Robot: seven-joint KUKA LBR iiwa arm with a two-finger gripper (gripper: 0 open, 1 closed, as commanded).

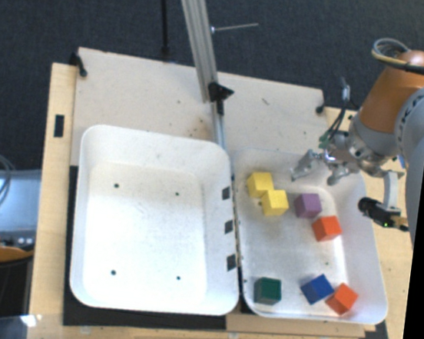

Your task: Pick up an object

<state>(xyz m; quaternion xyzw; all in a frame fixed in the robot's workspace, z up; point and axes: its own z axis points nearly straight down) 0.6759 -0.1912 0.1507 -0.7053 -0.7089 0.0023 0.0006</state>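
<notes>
- Nearest the camera, along the near wall of the right bin (pixel 367 313), we see three blocks: a green block (pixel 267 290) by the near-left corner, then a blue block (pixel 317 288) touching an orange block (pixel 343 298).
- We judge all blocks to be light, rigid and non-fragile, with flat faces; take hold across two opposite side faces, square to them.
- Mid-bin, we see a second orange block (pixel 327 228) standing apart from its neighbours, which gives free access on its sides. A purple block (pixel 308 205) sits just beyond it.
- Two yellow blocks (pixel 267 193) touch each other near the left wall; we judge that their contact leaves less room for a grasp.
- We see no blocks in the left bin (pixel 92 137), which shares the worktop (pixel 48 205).
- Farthest back, the gripper (pixel 320 170) hangs over the far end of the right bin with its fingers spread and nothing between them, near the purple block.
</notes>
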